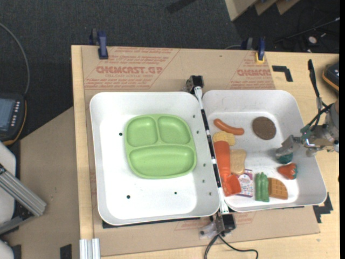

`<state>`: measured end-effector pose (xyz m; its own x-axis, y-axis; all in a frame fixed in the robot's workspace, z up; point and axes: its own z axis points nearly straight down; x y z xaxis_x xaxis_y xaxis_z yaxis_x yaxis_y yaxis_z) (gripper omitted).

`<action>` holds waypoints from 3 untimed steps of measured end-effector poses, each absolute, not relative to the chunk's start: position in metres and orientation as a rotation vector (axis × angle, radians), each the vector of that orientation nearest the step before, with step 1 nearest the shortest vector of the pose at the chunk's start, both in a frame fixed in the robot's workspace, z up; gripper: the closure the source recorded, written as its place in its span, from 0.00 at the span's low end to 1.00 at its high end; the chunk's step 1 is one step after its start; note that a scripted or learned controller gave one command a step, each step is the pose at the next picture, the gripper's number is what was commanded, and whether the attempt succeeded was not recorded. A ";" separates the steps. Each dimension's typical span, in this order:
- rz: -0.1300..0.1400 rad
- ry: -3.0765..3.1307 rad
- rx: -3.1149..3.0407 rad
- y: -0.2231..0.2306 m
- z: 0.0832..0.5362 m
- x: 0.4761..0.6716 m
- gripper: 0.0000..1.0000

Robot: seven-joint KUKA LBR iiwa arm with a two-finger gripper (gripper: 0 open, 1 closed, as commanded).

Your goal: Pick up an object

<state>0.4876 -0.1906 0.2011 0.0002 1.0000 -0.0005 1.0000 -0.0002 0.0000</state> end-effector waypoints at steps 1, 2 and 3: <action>-0.001 2.225 2.219 -0.196 0.079 0.541 0.00; -0.001 2.227 2.225 -0.148 0.084 0.484 0.00; 0.002 2.219 2.220 -0.151 0.095 0.487 1.00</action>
<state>0.4865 -0.1509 0.0948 0.0005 1.0000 -0.0012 1.0000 -0.0005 0.0030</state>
